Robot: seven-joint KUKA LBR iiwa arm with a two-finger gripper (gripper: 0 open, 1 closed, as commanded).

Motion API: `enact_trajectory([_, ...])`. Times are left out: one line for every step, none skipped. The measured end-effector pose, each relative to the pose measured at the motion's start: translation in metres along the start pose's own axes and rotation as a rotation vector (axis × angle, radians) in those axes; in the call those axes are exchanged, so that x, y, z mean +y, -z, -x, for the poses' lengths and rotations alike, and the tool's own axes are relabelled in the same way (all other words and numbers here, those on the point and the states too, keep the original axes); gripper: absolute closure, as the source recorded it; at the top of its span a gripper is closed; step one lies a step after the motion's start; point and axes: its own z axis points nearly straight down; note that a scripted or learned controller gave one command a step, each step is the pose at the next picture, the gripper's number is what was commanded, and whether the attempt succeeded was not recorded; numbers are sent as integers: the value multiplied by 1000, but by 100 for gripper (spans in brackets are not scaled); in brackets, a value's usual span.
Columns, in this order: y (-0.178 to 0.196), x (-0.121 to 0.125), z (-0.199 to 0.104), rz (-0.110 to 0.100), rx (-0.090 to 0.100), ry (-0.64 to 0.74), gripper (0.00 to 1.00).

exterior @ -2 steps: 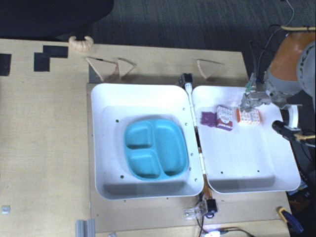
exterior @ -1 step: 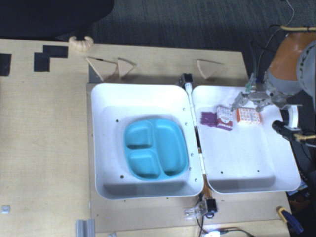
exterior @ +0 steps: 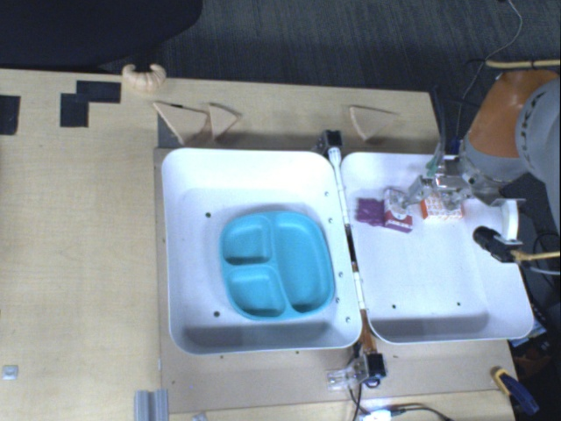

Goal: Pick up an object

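Note:
In the right bin (exterior: 438,296), a small purple object (exterior: 375,210) lies near the back left. Just to its right is my gripper (exterior: 401,202), low over the bin floor and touching or nearly touching the purple object's right end. A small orange and white packet (exterior: 441,209) lies partly under the gripper's metal body. The grey arm with its orange band (exterior: 504,117) reaches in from the right.
The left bin (exterior: 188,235) holds a blue divided plate (exterior: 276,263) at its middle. A dividing rail (exterior: 344,226) runs between the two bins. The front half of the right bin is bare white floor.

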Motion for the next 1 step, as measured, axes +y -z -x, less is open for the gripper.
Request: enact_trajectory([12,2,0,6,-2,3,100])
